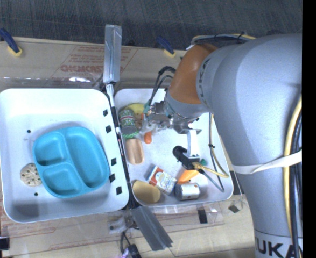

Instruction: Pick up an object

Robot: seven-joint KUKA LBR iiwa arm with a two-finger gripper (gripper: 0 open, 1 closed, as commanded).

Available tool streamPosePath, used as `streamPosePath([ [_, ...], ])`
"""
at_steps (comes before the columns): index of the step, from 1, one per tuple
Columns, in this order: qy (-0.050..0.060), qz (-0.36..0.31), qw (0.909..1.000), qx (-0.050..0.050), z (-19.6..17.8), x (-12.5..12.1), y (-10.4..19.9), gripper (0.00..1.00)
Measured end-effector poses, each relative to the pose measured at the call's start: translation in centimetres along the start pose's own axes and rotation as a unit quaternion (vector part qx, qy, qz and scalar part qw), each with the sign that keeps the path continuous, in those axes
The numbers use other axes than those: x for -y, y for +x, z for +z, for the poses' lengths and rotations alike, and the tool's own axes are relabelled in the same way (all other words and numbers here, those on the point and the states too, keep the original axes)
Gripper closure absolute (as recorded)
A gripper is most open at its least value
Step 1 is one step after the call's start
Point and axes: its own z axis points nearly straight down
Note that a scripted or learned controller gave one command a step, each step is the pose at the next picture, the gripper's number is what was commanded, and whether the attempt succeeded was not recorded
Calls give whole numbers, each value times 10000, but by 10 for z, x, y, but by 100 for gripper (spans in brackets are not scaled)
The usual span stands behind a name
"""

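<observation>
White bins (7, 144), two; one blue tray (69, 161), one cookie (30, 174); gripper (149, 121) state unclear.

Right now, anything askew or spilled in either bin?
No spill. The blue divided plate lies flat in the left bin, a cookie beside it. The right bin holds a jumble of small items piled along its near edge, messy but contained.

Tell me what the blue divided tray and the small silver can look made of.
Blue divided tray: likely molded plastic, with a uniform matte colour and soft rounded compartment edges. Silver can: probably metal, judging by its bright reflective sheen, though it is too small to be sure.
</observation>
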Motion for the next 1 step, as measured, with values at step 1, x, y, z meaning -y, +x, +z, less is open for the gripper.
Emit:
streamPosePath([
  [1, -18, 31, 10000, 58, -2, 0, -8, 0],
])
